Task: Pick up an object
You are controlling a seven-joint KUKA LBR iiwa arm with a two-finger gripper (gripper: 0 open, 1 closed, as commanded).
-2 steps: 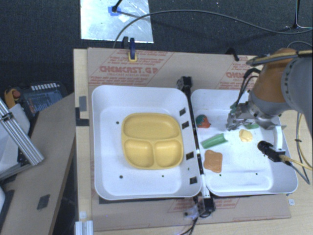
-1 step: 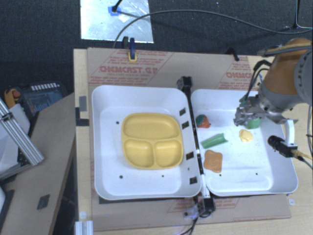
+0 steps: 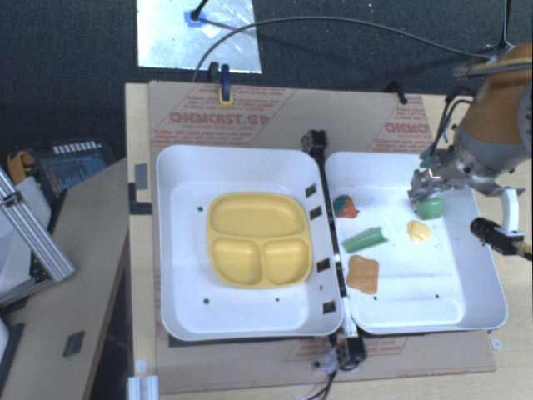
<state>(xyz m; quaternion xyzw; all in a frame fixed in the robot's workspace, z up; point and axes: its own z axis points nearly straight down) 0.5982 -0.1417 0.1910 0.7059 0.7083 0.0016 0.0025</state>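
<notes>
Near edge first: right bin [image 3: 479, 302] has an orange flat piece [image 3: 363, 274] closest to the front, just beside the divider between the bins. Behind it a green stick-shaped piece [image 3: 364, 239], lying at a slant, then a small yellow lump [image 3: 419, 231] off to its right, and a red-and-green piece [image 3: 345, 207] further back near the divider. Left bin [image 3: 179, 223] carries a yellow three-compartment tray [image 3: 257, 238] in the middle, nothing in its compartments that I can see. Far side of the right bin: gripper [image 3: 427, 192] is down low over a small green object [image 3: 430, 208], which looks like the pick target; it sits just behind the yellow lump, apart from it. Can't tell whether the gripper is open or closed, or whether it has hold of anything — the green object is partly covered and too small to resolve. Risks from here, as I judge it: a grasp off centre would nudge the green object aside; it's small and rounded, so it could squirt out on closing; the yellow lump nearby could get clipped on descent or lift.
</notes>
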